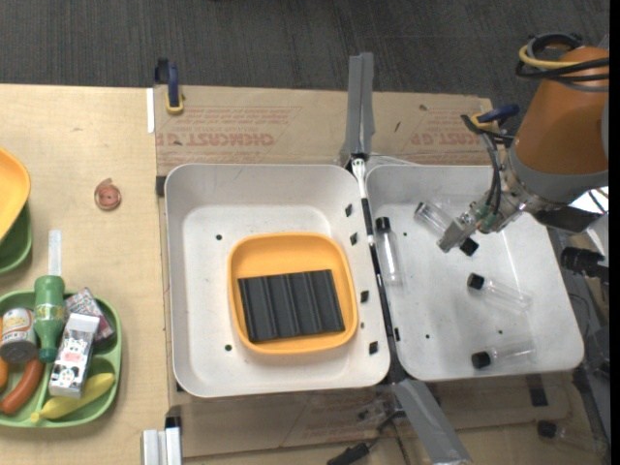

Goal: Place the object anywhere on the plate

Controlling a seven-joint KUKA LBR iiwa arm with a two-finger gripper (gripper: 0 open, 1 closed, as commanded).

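An orange square plate (pixel 289 245) rests in the left white bin (pixel 194 260). A dark grey ridged slab (pixel 291 305) lies flat on the plate and covers most of its middle. My gripper (pixel 461 237) hangs over the upper part of the right bin (pixel 542 347), far from the plate, on the grey arm with the orange band (pixel 567 105). A clear vial (pixel 432 216) lies just to the gripper's upper left; whether they touch is unclear.
Three more clear vials with black caps lie in the right bin: one along its left wall (pixel 386 253), one mid-right (pixel 498 291), one near the front (pixel 500 356). A green tray of toy food (pixel 58 356) sits on the bench at far left.
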